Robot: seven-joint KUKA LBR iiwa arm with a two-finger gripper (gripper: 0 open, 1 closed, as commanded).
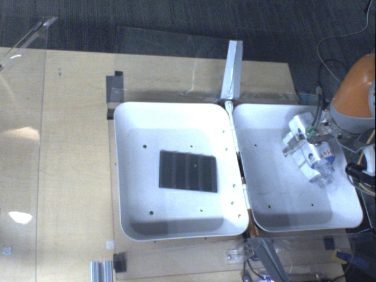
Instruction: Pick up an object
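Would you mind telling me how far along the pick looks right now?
Done: the arm is over the right bin, its gripper low. In hand: nothing clearly. Left: the dark ridged block lies untouched in the left bin.

No writing, brand or number can be read anywhere here. The clear bottle (pixel 316 160) lying in the right bin (pixel 276 207) carries a white label with small red and blue marks, but they are too blurred to make out as letters
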